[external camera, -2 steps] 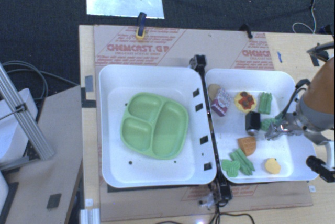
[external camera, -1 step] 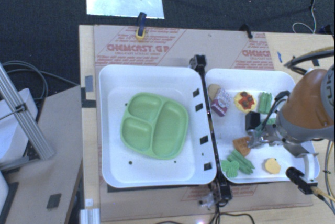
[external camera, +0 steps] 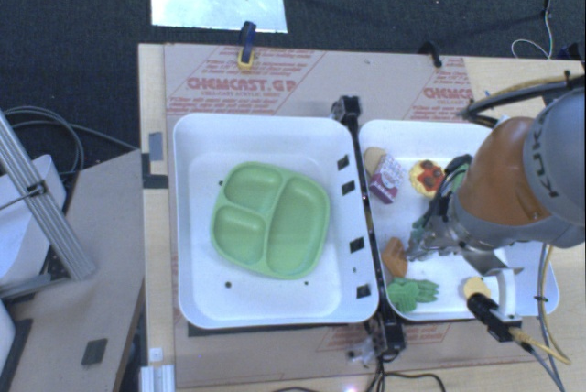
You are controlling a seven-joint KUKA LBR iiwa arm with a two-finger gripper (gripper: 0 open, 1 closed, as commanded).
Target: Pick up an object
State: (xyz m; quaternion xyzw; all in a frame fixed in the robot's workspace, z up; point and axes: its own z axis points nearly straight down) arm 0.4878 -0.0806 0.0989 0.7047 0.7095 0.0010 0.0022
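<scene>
Grey arm (external camera: 558,170); orange band (external camera: 499,170); dark cables (external camera: 444,189)

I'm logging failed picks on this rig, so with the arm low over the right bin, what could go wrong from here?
1. The pincer sits among close-packed items: an orange piece and a green toy lie nearby, so it may nudge one or grab two.
2. These items lie near the right bin's left wall, which could block a clean descent.
3. The arm hides part of the bin, so a miss may go unseen.
</scene>
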